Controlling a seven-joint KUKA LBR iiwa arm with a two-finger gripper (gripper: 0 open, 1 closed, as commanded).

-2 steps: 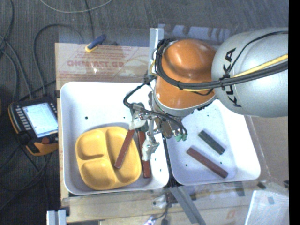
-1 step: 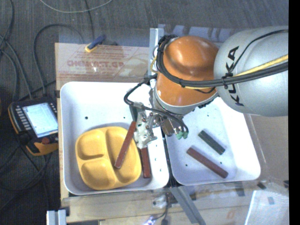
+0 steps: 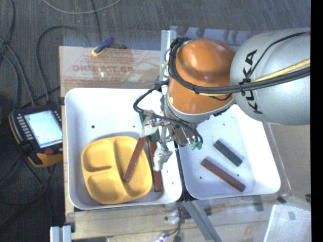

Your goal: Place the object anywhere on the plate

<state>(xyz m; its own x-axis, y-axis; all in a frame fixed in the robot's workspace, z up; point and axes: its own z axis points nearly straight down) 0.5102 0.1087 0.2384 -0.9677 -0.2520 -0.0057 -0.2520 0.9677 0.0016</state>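
Across the yellow plate [image 3: 108, 173] (left bin [image 3: 96, 110]) lies a brown stick [image 3: 133, 159]; end effector [image 3: 159, 155] state unclear.

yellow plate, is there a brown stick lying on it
Yes, a brown stick lies slanted across the yellow plate in the left bin.

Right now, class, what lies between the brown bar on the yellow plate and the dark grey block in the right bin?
Camera view: the gripper and a second brown bar.

Plate [image 3: 103, 173]: yellow, set in left bin [image 3: 91, 105]
Stick [image 3: 133, 159]: brown, laid across plate (tilted)
Gripper [image 3: 160, 153]: positioned beside plate's right rim
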